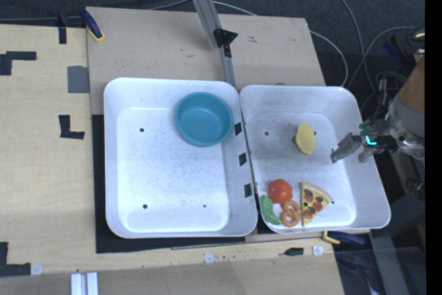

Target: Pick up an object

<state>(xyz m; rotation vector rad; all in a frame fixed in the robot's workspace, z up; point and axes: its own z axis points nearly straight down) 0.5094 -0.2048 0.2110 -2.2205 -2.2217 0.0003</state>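
My gripper hangs over the right rim of the right bin, open, with nothing between its fingers. A yellow lemon-like piece lies in that bin, a short way left of the gripper. At the bin's front sit a red tomato, a pizza slice, a brown pretzel and a green piece, packed close together. A blue bowl stands upright at the back of the left bin.
A slanted grey metal pole comes down from the top and ends at the back where the two bins meet. Cables trail over the dark floor at the right. A wooden board lies behind the bins.
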